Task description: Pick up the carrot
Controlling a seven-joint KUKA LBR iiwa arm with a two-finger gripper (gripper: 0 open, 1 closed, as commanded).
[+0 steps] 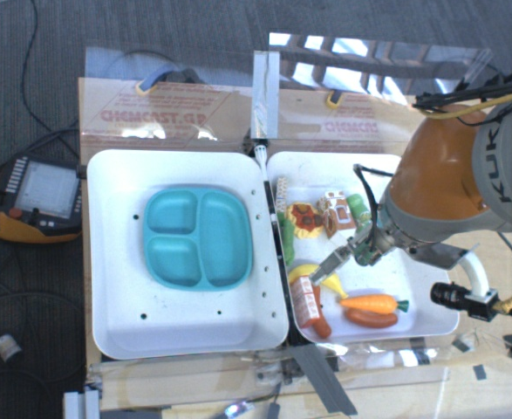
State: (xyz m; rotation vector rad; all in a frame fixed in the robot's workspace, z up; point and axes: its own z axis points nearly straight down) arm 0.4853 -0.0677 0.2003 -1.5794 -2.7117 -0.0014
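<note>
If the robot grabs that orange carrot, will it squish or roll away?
Probably no squish: the carrot looks like smooth, shiny toy plastic, so likely stiff and light. Its rounded, tapered shape could roll or slip if nudged. It lies against a red piece in the right bin, which may stop some rolling.

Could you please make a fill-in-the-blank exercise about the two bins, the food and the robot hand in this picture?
1. The blue plate with three sections lies in the ____ bin.
2. The carrot lies in the right bin, near its ____ edge.
3. The carrot has a ____ stem end.
4. The hand is above the ____ bin.

Missing words: left; front; green; right
</note>
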